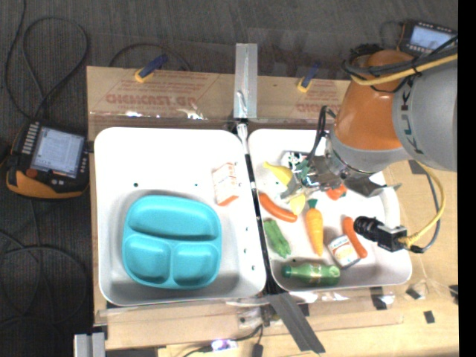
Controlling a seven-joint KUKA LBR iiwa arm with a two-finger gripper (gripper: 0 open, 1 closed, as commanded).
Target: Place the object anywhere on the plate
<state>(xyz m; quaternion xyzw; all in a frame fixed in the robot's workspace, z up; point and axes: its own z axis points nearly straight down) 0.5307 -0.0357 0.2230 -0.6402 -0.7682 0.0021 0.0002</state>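
Two shallow white bins [245,199] are seen on cardboard. Whether the gripper [306,178] is wide or holding cannot be told. Left of it, well apart, lies a turquoise divided plastic plate [172,240]; an orange carrot [315,227] lies just below.

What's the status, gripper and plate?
Gripper low in right bin, over toy food. Plate in left bin, bare. Carton beside plate, not on it.
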